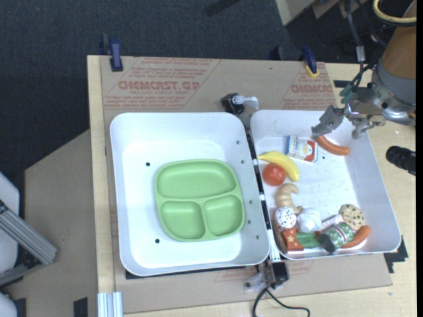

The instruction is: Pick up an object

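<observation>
Camera view: hand (344,121) at upper right of frame, over the far end of the right bin (377,177), fingers spread open, nothing between them. Orange sausage (332,145) lies just below it on the bin floor; green divided plate (198,199) sits in the left bin (132,177).

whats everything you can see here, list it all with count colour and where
bins: 2, white, side by side on the bench
divided plate: 1, green, left bin
banana: 1, yellow, right bin, by the divider
tomato: 1, red, just below the banana
small carton: 1, white with red and blue, right bin, far end
sausage: 1, orange-red, right bin, under the gripper
toy food pile: several, mixed, right bin's near end
gripper: 1, grey, over right bin's far end
</observation>
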Controlling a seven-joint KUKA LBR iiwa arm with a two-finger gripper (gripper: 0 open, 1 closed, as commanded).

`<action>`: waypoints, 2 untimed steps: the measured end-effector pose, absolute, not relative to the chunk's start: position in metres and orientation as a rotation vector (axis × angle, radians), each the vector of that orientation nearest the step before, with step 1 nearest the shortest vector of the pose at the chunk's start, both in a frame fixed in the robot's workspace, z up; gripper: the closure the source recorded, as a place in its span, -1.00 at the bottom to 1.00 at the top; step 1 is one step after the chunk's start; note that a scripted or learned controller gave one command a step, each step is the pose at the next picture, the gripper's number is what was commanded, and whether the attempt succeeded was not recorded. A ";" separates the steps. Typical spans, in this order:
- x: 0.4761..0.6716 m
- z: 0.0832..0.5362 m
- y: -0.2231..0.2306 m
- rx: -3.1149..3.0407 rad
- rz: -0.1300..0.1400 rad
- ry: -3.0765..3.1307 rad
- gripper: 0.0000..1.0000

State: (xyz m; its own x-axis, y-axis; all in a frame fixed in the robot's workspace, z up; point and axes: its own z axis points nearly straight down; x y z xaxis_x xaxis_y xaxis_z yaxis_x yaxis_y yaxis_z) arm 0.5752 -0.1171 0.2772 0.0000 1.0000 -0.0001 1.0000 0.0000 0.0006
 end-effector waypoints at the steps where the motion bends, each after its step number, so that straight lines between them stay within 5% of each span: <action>1: 0.609 0.154 -0.089 2.225 -0.009 2.232 -1.00; 2: 0.595 0.186 -0.058 2.221 -0.002 2.227 -1.00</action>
